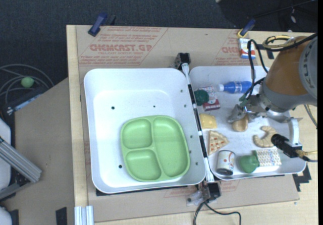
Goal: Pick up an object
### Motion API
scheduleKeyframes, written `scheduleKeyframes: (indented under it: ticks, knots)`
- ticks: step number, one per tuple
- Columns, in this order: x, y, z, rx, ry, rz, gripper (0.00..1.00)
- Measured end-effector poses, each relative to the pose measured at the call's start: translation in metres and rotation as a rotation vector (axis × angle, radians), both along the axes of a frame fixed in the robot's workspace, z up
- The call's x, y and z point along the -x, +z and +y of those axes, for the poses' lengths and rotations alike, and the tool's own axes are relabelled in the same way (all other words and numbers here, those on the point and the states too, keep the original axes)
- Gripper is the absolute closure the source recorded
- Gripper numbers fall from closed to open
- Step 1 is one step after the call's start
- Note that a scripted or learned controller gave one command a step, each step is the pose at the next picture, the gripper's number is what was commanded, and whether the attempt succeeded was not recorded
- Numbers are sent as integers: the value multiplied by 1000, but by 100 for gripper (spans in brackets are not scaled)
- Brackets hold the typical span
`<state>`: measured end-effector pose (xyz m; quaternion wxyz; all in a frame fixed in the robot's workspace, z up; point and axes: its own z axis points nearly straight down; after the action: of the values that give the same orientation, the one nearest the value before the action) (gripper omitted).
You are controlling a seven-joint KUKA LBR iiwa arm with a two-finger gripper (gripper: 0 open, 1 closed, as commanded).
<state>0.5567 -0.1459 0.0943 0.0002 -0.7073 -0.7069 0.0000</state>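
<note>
My gripper [241,113] is low inside the right bin [222,70], near its middle, with the grey arm and its orange band [287,67] behind it to the right. Directly under and just in front of it lies a small tan lump [240,125], touching or nearly touching the gripper. Nothing is visibly lifted. Around it are a blue bottle [234,87], a dark green round piece [202,96] by a red and white packet [212,105], a yellow block [207,120], a pizza slice [217,142] and a pale curved pastry [263,138].
Along the right bin's front edge stand a small can [225,162], a green pepper-like toy [247,163] and a patterned wafer [268,158]. The left bin [126,88] holds a green divided plate [154,147]. Clamps sit at the bench's corners.
</note>
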Motion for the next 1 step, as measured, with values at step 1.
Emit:
scheduleKeyframes:
  ticks: [1]
  knots:
    - [-92, -9, 40, 0, 1, -2, 100]
